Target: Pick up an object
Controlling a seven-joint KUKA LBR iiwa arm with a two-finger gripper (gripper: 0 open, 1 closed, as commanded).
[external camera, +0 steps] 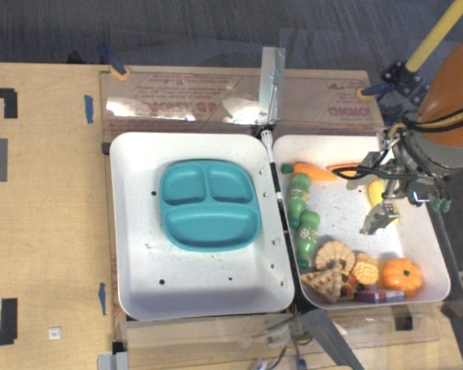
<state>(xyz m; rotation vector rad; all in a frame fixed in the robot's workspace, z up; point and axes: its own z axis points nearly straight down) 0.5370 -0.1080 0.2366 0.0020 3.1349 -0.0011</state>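
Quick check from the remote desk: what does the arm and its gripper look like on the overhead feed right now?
The arm enters from the right, grey with a broad orange band above the wrist. Thin dark cables loop around the wrist. The gripper is a dark metal assembly with slim grey fingers, seen above the right bin. A yellow rod slants across the upper right corner behind it.

counter: pale wood, with black marks and blue tape tabs on its left part
left bin: white, shallow, sits on the counter, touching the right bin
right bin: white, shallow, on the counter's right side
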